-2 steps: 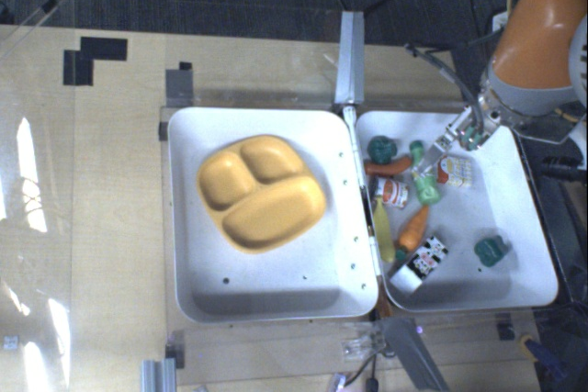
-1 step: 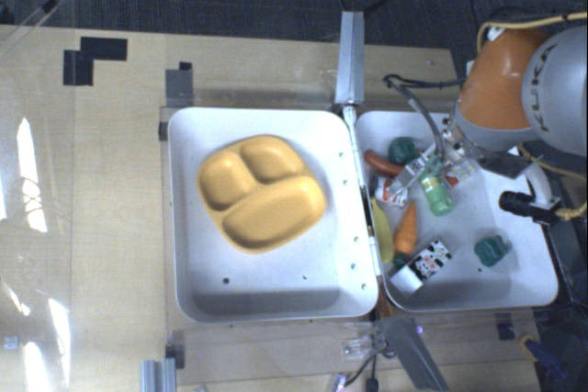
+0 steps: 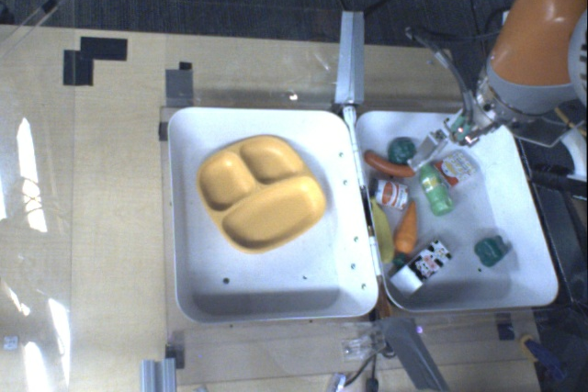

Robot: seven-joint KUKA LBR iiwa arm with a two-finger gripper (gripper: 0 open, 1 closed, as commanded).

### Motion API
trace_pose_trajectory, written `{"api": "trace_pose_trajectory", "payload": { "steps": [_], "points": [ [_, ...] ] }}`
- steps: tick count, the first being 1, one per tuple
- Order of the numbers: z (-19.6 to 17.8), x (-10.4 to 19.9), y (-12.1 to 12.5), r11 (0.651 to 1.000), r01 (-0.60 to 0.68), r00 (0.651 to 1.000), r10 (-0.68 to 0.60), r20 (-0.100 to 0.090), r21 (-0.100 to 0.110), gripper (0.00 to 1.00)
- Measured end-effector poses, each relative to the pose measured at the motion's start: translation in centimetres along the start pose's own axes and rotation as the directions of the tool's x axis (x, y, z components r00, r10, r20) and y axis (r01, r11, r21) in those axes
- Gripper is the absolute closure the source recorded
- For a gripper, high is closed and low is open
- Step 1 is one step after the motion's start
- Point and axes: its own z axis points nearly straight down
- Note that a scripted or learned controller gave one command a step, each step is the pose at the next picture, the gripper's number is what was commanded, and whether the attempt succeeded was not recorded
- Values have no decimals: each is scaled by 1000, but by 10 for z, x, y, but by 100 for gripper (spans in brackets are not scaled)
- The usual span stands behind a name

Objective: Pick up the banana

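The banana (image 3: 379,232) is a thin yellow strip lying lengthwise against the left wall of the right bin (image 3: 533,239), partly tucked beside an orange carrot (image 3: 406,229). My gripper (image 3: 441,142) hangs over the back of the right bin, above and to the right of the banana and well apart from it. It sits between a teal object (image 3: 401,149) and a white packet (image 3: 457,167), just above a green bottle (image 3: 435,191). Nothing shows held in it.
The right bin also holds a red sausage (image 3: 390,165), a small can (image 3: 392,195), a cow-print carton (image 3: 425,262) and a teal cup (image 3: 491,250). In the left bin (image 3: 184,225) lies a yellow divided plate (image 3: 262,193). A metal divider (image 3: 349,60) stands between the bins.
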Motion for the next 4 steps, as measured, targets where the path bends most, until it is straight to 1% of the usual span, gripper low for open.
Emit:
{"api": "trace_pose_trajectory", "payload": {
  "steps": [1,2,3,4],
  "points": [
    [61,15,25,935,355,935,-355,-2,0,0],
    [130,-36,52,870,493,870,-493,1,-2,0],
    [118,-36,55,869,494,869,-494,8,-7,100],
    [-42,-18,52,975,221,975,-221,1,-1,100]
  ]
}}
